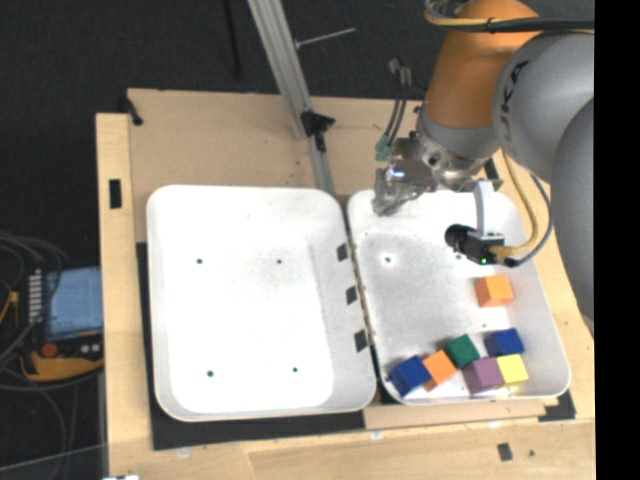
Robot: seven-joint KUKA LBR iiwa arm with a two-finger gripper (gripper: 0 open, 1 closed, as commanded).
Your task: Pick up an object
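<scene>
Overhead, the gripper hung at the right bin's eleven o'clock corner; whether its jaws were spread or closed could not be told. Toward five o'clock in that bin lay an orange block apart, then a cluster: blue cube, orange cube, green cube, purple cube, yellow cube and another blue cube.

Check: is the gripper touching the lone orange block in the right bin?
Apart. In the camera view the gripper sits at the right bin's far left corner, with bare white floor between it and the orange block.
</scene>
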